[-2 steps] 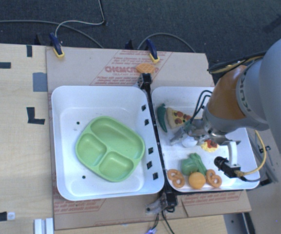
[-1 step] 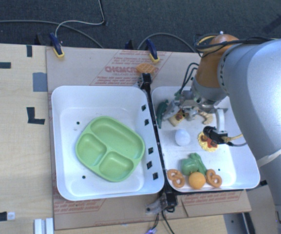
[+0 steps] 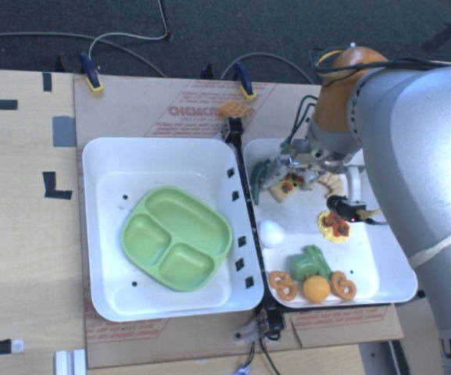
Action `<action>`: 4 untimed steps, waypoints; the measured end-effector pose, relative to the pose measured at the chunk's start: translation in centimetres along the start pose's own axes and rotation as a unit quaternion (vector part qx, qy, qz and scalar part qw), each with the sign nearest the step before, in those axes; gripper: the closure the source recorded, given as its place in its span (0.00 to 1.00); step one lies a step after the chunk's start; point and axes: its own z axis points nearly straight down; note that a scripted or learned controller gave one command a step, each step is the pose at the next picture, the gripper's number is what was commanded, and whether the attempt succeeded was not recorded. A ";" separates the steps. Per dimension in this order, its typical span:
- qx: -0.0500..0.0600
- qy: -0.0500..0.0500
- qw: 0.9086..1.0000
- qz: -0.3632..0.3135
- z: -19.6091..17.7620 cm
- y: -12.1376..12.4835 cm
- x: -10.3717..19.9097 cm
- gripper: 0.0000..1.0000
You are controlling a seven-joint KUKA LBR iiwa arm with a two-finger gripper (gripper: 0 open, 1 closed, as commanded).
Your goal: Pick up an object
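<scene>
My gripper is low over the far part of the right bin, under the arm's orange band. A small yellow and red toy lies right beneath it, and a dark green piece sits just to its left by the bin wall. Nearer the camera lie a white egg, a yellow and red round piece, a green broccoli, an orange ball and two pretzels. Whether any object is in the gripper's hold is hidden by the wrist.
The left bin holds a green divided plate. A black divider runs between the two bins. The grey arm covers the right bin's far right corner. Clamps and cables sit at the bench's far edge.
</scene>
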 end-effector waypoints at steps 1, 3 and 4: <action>0.002 -0.002 1.000 0.001 0.0 0.3 0.1 0.00; -0.002 -0.001 1.000 0.001 0.0 0.5 -0.3 0.00; -0.004 -0.003 1.000 0.002 0.0 0.5 -0.1 0.00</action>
